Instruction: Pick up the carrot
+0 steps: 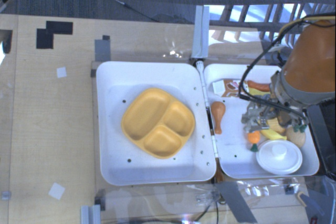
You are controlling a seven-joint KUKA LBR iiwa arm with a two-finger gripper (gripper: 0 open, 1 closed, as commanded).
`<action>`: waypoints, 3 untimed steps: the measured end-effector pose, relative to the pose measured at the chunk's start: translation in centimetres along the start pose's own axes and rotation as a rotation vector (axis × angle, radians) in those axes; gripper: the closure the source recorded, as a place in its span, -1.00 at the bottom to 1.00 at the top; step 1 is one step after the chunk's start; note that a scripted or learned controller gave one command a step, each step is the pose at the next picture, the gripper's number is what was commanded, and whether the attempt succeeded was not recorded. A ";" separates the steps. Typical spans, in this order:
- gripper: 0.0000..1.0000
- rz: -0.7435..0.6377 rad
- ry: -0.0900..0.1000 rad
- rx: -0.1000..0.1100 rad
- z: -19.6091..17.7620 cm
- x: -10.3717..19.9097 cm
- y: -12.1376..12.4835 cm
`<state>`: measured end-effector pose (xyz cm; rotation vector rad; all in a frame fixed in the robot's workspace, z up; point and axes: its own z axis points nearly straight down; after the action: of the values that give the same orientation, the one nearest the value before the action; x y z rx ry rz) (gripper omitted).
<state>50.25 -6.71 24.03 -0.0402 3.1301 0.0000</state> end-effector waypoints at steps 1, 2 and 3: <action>1.00 -0.494 0.010 -0.005 5.8 0.5 0.3; 1.00 -1.137 0.004 -0.005 1.1 -0.2 -7.9; 1.00 -1.063 0.011 -0.016 12.5 -3.1 -2.3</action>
<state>53.58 -8.95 11.53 -1.6269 2.6888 0.0146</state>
